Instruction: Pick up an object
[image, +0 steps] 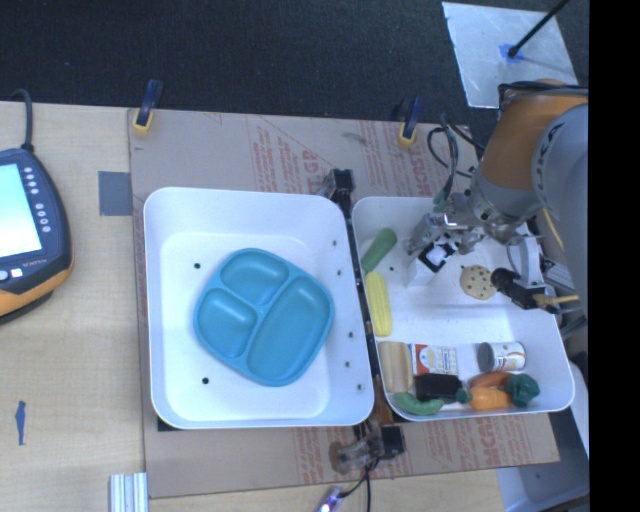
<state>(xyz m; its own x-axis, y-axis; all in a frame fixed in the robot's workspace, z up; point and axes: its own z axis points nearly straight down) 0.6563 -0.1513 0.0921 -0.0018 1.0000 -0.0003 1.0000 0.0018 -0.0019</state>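
- Here, from the overhead camera, we see two white bins side by side: the left bin (160, 300) holds a blue divided plate (264, 316), lying flat near its middle.
- The arm (530, 140) reaches in from the right, and its gripper (432, 250) hangs over the upper part of the right bin (555, 345).
- We cannot tell how the gripper is set, and we see nothing held in it.
- Just beside the gripper, toward the right, lies a round cookie (478, 281) on the bin floor.
- Along the right bin's left wall we see a green pod (378, 249), tilted, and below it a yellow corn cob (377, 303), lying lengthwise.
- At the bin's lower end things crowd together: a small box (421, 359), a can (500, 356) on its side, a black block (437, 386), an orange carrot (489, 397) and a green broccoli piece (523, 388).
- On the bench at the far left rests a control pendant (25, 235).
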